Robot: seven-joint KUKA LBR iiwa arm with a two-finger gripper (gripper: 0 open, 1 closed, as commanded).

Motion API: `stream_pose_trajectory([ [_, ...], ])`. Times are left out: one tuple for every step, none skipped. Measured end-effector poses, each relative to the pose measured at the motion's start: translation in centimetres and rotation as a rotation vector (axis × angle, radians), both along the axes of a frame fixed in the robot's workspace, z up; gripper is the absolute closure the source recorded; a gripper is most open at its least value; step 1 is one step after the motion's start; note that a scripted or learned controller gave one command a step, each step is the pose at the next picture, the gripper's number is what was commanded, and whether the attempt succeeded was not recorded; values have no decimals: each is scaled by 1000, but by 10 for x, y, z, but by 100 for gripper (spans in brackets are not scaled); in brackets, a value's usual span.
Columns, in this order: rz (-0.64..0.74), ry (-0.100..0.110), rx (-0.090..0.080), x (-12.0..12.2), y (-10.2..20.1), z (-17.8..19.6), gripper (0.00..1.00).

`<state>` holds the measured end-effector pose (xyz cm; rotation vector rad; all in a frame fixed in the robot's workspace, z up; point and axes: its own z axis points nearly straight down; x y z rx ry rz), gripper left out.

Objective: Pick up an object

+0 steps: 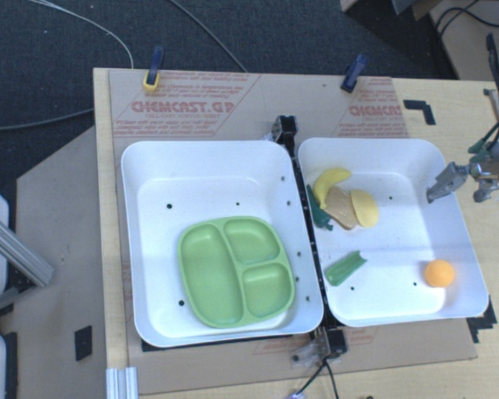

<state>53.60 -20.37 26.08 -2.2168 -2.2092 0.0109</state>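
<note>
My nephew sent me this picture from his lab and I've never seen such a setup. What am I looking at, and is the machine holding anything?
One camera looks down at a slant on a bench with two shallow white bins. The left bin holds a green divided plate. The right bin holds a small pile of toy food, with a yellow banana on top, plus a green piece and an orange ball. At the right edge, the grey metal part is the gripper of a robot arm reaching in. It sits over the right bin's far corner, apart from the toys, and I see nothing held in it.
</note>
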Motion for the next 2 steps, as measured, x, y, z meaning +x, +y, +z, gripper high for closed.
stream_pose_trajectory([
  [4, -12, -3, 2, 1, 6, 0],
  [2, -7, -1, -1, -1, -37, 0],
])
